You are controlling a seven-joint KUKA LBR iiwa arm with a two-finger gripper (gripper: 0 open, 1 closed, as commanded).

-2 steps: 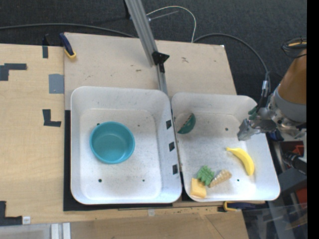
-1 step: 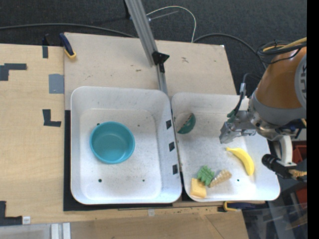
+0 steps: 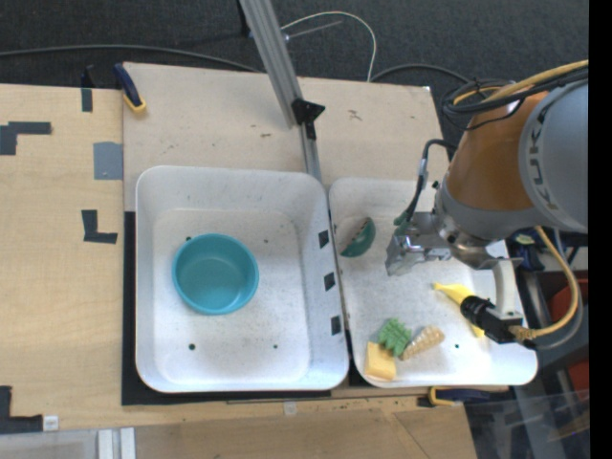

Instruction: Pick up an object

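1. Right bin (image 3: 368,199) as landmark: gripper (image 3: 400,259) above its middle, nothing seen between the fingers; finger spread impossible to tell.
2. Green curved piece (image 3: 359,238) just left of gripper, near the bin's left wall.
3. Likely risks: closing beside the piece, or nudging it against that wall.

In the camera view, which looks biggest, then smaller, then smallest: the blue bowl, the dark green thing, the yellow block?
1. Blue bowl, clearly largest.
2. Dark green thing.
3. Yellow block.
The last two look close in size, so that order is unsure.
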